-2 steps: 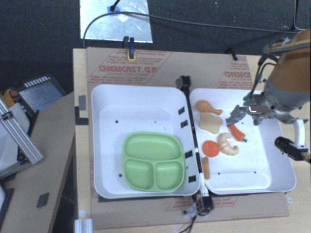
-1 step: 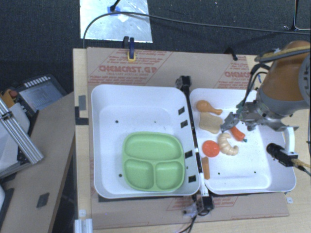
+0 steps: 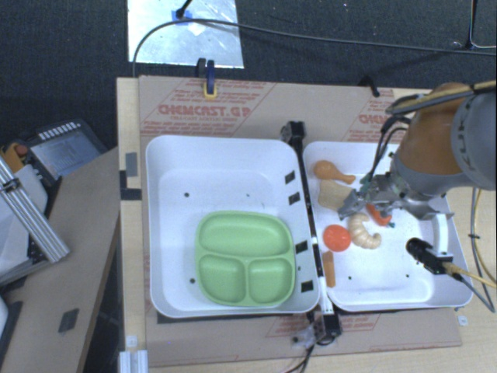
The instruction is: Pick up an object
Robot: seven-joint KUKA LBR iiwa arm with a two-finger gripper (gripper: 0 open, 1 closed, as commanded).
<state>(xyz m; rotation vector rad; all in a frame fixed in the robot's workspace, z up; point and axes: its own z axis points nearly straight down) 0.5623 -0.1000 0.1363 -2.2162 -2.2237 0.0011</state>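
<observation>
Arm down in the right bin, grip unclear

Nearest was the green divided tray (image 3: pixel 245 256) in the left bin (image 3: pixel 167 208). In the right bin (image 3: pixel 404 286), a red ball (image 3: pixel 337 238) and croissant (image 3: pixel 365 233) sat just below the gripper (image 3: pixel 363 199), chicken drumstick (image 3: pixel 332 170) farther back. Couldn't tell how wide the pincer was or if it held anything.

Divided plate (image 3: pixel 245 256) in the left bin (image 3: pixel 175 169) (toy foods (image 3: pixel 345 208) in the right bin (image 3: pixel 404 286)).
</observation>
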